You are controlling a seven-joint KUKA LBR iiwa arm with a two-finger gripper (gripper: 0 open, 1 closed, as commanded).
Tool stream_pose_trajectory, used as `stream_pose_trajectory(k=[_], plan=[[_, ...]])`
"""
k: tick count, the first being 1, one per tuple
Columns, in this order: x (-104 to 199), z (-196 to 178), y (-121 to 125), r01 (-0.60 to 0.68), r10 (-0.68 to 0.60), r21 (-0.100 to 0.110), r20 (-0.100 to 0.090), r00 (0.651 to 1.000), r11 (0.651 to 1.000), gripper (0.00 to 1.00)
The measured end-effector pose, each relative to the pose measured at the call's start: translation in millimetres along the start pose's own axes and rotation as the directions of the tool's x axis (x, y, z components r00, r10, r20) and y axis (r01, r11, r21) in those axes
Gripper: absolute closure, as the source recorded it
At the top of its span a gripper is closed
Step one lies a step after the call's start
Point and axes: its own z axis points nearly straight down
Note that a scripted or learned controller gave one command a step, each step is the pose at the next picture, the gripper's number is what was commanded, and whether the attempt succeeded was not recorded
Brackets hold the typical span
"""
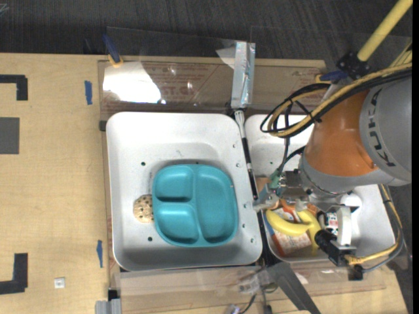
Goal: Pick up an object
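Arm is hanging over the right white plastic bin (386,201), gripper (294,198) hidden under the wrist — claw state: cannot tell. Curved yellow plastic banana (291,224) is lying just below it, near side: probably light, stiff, slick; pinching across mid-curve looks best.

1. A single fixed camera looks down from above at a slant on the tan wooden desk (52,195).
2. It sits near enough that the two shallow white plastic bins (124,136) take up most of the picture.
3. The grey arm with an orange band (340,142) enters from the right edge.
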Motion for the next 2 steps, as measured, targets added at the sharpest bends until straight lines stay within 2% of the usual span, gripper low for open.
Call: stream_pose_trajectory(k=[1,2], plan=[[-52,-4,52,-0.242,0.242,-0.008,-0.002,0.97,0.97,0.0],[-89,84,15,0.081,-0.081,-0.033,-0.001,0.997,0.996,0.0]])
